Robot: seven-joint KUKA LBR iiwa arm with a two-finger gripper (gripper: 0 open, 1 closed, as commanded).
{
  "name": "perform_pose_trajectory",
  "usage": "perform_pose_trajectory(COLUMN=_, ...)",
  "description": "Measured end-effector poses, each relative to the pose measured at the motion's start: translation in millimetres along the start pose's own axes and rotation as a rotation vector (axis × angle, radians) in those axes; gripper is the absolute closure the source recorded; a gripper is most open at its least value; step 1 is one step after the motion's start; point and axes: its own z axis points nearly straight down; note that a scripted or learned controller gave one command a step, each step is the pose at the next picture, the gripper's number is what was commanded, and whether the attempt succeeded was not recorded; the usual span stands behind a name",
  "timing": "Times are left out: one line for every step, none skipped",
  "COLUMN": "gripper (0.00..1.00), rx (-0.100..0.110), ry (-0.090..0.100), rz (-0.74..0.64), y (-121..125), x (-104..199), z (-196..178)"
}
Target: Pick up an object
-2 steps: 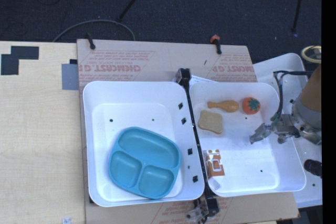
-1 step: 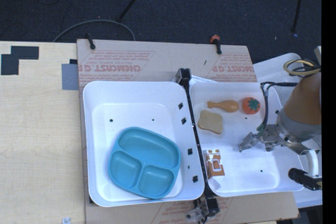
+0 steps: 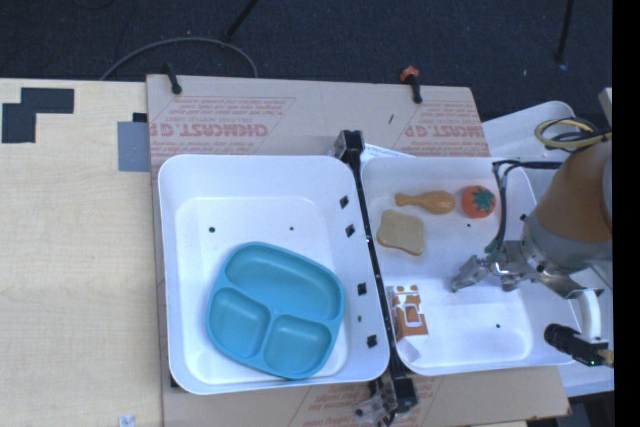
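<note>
In the right bin (image 3: 470,340) lie a tan slice of toast (image 3: 401,233), a chicken drumstick (image 3: 426,202), a red-orange tomato with a green top (image 3: 478,201) and a small orange-and-white patterned card (image 3: 408,310). My gripper (image 3: 470,275) reaches in from the right, low over the middle of this bin, to the right of the card and below the tomato. Its fingers look spread, and nothing shows between them.
The left bin (image 3: 190,185) holds a blue divided plate (image 3: 276,308). A black divider with clips (image 3: 362,245) runs between the two bins. Cardboard (image 3: 300,115) lies under both bins, with pale bench to the left.
</note>
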Motion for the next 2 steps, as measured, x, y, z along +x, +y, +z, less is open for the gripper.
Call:
perform_pose_trajectory(gripper=1.0, rx=-0.001, ry=0.0, rz=0.003, y=0.4, x=-0.8, z=-11.0)
perform_pose_trajectory(gripper=1.0, rx=-0.006, ry=-0.003, rz=-0.001, y=0.4, x=-7.8, z=-72.1)
